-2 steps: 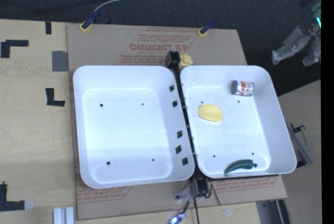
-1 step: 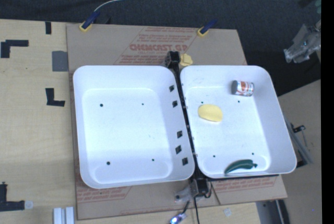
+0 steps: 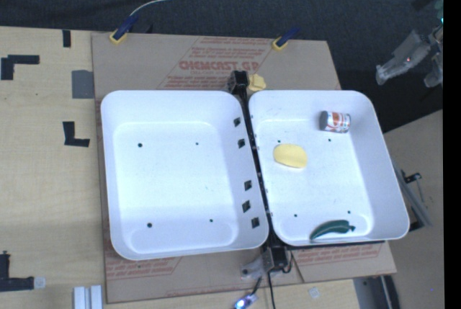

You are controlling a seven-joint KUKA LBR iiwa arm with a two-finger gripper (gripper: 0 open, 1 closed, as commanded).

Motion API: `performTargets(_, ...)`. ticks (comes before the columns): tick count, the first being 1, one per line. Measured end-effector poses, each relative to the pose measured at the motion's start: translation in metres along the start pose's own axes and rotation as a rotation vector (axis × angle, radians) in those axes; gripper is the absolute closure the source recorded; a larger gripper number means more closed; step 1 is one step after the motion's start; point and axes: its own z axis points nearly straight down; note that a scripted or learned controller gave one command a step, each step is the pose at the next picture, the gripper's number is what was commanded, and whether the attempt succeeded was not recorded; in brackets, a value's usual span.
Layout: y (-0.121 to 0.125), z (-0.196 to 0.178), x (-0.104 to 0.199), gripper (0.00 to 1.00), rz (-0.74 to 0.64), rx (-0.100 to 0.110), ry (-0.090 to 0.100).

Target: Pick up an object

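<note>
While the gripper (image 3: 405,63) hangs off the bench beyond the right bin's (image 3: 382,156) far right corner, blurred so I cannot tell its state, that bin holds a small can (image 3: 335,122) near its far edge, a yellow piece (image 3: 290,155) mid-floor, and what may be a green pepper (image 3: 332,230) at its near edge.

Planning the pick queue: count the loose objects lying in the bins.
3, all in the right bin: a small can near the far right corner, a yellow piece around the middle, and a green item against the near wall. None looks hidden.
</note>
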Motion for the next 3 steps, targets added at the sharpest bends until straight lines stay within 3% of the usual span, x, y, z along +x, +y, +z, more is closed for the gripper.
performTargets(1,0.001,-0.01,0.0,1.0,0.0,-0.001,-0.001)
performTargets(2,0.0,-0.01,0.0,0.0,0.0,0.0,0.0)
performTargets(3,0.001,-0.02,0.0,1.0,-0.001,-0.001,-0.001)
